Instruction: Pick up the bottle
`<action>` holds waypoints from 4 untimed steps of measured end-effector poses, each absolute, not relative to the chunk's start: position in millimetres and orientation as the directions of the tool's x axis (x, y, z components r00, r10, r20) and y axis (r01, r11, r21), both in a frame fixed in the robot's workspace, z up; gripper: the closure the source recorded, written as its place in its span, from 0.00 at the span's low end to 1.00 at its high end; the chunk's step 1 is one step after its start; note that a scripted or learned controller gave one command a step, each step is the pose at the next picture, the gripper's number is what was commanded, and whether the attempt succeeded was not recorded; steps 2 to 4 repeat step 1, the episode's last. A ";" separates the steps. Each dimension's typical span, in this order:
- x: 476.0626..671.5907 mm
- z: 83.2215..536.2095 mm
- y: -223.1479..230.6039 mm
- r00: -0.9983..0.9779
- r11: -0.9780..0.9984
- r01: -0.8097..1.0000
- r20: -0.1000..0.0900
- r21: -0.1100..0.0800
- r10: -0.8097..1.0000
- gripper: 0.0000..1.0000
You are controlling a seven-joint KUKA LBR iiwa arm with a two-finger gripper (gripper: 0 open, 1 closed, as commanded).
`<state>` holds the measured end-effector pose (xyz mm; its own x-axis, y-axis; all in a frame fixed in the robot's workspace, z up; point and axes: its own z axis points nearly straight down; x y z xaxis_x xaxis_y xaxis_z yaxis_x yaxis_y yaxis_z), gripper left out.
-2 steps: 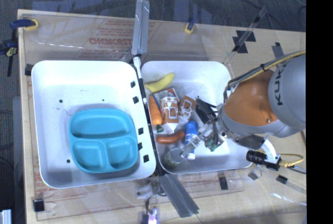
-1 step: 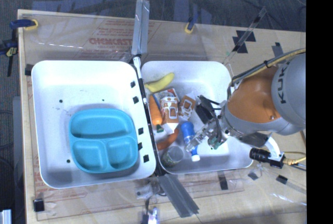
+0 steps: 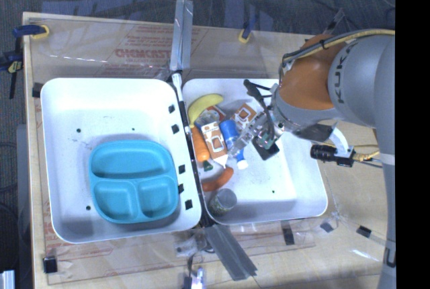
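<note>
Overhead, the worktop [image 3: 80, 251] carries two white bins. Left bin [image 3: 60, 113]: a blue divided tray [image 3: 133, 183]. Right bin [image 3: 306, 197]: the grey arm [image 3: 356, 79], a banana [image 3: 203, 105], a carrot [image 3: 200, 144] and the bottle [image 3: 231, 136], blue-labelled, lying among clutter beside the gripper [image 3: 259, 134]. Whether the gripper is released or clenched cannot be told.

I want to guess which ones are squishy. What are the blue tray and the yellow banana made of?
The blue tray looks like hard, smooth plastic: one even colour, moulded compartments, soft sheen. The yellow banana could be real fruit or a plastic toy; its even, glossy yellow hints at a toy, but the view is too small to be sure.
</note>
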<state>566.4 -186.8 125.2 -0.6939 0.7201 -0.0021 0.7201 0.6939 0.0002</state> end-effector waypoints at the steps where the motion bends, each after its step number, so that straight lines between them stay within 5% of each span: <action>1: 524.4 245.1 -115.4 -0.733 0.733 0.680 -0.002 0.001 0.680 1.00; 4: 524.4 245.1 -115.4 -0.733 0.733 0.680 -0.002 0.001 0.680 1.00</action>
